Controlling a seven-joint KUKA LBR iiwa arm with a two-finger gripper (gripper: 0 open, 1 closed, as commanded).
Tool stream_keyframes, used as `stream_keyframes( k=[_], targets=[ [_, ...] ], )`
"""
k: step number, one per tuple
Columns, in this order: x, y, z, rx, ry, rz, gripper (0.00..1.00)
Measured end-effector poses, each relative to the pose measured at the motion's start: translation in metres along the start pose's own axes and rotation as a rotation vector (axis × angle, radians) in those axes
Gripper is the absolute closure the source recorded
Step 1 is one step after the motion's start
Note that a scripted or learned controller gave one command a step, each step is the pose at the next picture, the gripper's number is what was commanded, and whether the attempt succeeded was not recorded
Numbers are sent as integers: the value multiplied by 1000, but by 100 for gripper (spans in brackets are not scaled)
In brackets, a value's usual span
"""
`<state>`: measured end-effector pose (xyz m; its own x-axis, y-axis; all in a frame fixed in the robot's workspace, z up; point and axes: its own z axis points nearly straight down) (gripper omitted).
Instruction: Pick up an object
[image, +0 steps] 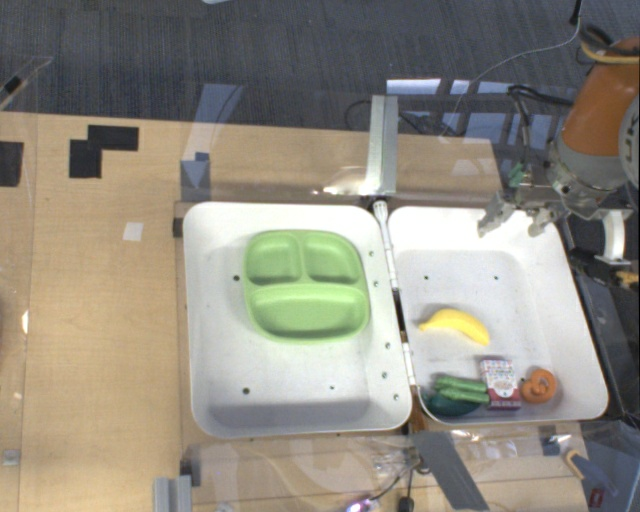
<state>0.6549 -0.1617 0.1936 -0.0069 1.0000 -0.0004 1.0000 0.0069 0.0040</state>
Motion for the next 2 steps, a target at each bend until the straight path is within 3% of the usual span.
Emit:
stream_keyframes(
  k=[1,2],
  targets=[
    [-12,-42,96,0,0,-56,0],
    [52,-61,95,0,0,-70,0]
  ],
)
